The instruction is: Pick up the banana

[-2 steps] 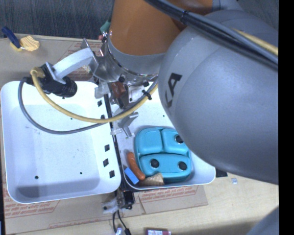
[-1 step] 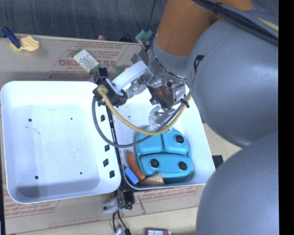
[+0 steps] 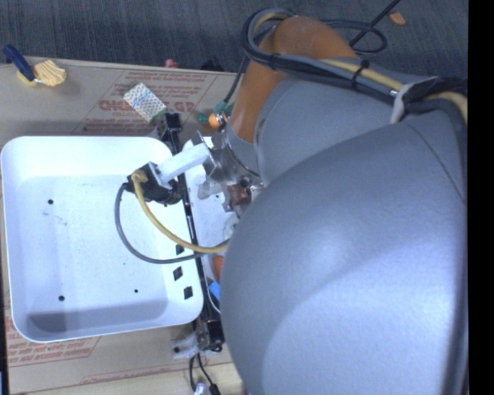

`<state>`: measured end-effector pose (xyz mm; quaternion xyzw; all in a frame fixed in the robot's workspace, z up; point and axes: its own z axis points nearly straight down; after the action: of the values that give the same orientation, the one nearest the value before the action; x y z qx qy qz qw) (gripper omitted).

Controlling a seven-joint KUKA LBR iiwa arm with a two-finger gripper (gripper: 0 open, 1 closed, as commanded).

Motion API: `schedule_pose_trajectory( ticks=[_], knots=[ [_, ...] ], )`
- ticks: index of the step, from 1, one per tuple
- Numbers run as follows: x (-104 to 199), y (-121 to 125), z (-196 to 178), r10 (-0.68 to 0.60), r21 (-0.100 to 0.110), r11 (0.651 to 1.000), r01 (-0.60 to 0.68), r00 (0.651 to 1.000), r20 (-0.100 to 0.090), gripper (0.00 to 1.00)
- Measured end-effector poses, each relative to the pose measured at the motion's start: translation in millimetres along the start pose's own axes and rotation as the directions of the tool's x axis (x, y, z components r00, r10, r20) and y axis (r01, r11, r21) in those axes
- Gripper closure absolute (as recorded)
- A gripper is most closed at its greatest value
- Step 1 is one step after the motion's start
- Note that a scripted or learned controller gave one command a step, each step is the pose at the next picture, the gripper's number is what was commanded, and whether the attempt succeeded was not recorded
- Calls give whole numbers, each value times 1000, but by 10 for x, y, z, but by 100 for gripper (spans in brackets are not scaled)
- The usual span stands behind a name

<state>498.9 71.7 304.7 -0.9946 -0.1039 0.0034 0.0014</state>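
The grey arm is close to the camera and covers nearly all of the right bin. Its orange band sits above the wrist. Below the wrist, the gripper shows as a small cluster of metal parts over the divide between the two bins, at the right bin's left edge. A white bracket with a black plug and looping cables reaches from the wrist over the left bin. An orange sliver and a blue sliver peek out by the arm's edge; what they are I cannot tell.
The left white bin lies on a cardboard sheet. A patterned packet and a yellow-and-blue item rest on the cardboard behind it. Black cables run across the dark floor at the top.
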Motion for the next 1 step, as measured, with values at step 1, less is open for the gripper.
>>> schedule_pose_trajectory(
  ticks=[1],
  knots=[
    [-225, -61, 1144, -173, 2, 985, 173, 985, 1, 0]
  ],
)
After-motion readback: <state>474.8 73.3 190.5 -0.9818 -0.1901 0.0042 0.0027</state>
